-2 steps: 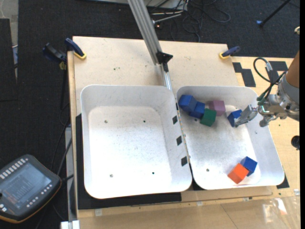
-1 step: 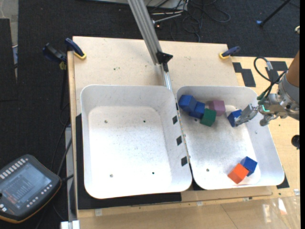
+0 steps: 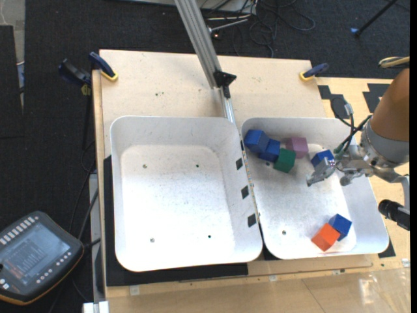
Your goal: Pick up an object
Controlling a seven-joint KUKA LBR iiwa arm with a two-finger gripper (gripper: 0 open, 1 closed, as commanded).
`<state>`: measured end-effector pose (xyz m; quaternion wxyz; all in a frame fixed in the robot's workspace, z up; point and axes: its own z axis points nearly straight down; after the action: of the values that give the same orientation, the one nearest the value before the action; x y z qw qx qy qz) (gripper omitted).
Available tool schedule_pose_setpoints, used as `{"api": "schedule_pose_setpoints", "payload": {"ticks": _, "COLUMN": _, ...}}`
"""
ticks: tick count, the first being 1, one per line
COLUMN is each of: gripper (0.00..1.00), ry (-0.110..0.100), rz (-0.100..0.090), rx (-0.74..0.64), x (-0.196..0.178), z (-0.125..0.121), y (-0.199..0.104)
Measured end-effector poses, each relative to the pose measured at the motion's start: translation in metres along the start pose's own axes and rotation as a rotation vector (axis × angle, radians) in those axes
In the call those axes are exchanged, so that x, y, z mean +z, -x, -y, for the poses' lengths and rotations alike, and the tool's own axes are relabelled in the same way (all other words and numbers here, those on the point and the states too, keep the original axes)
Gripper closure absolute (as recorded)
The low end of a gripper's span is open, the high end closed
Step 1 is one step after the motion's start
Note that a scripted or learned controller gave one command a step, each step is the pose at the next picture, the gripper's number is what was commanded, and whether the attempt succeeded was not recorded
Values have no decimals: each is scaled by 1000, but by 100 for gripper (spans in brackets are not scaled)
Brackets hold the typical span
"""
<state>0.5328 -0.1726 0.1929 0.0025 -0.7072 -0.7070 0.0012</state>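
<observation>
My end effector (image 3: 324, 170) hangs over the right bin (image 3: 365, 207), touching or just beside a blue block (image 3: 321, 157) on its far side. I cannot tell its opening.

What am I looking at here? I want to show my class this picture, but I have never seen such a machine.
One camera looks down at a slant on a bench holding two shallow white bins. A robot arm reaches in from the right; its pincer hangs over the right bin, by a blue block. Whether it grips that block, I cannot tell. More blocks lie there: blue, green, pink, plus an orange and blue pair. The left bin sits beside it.
</observation>
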Motion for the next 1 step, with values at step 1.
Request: {"api": "schedule_pose_setpoints", "payload": {"ticks": 1, "gripper": 0, "ry": -1, "rz": 0, "rx": 0, "x": 61, "z": -4, "y": -7}}
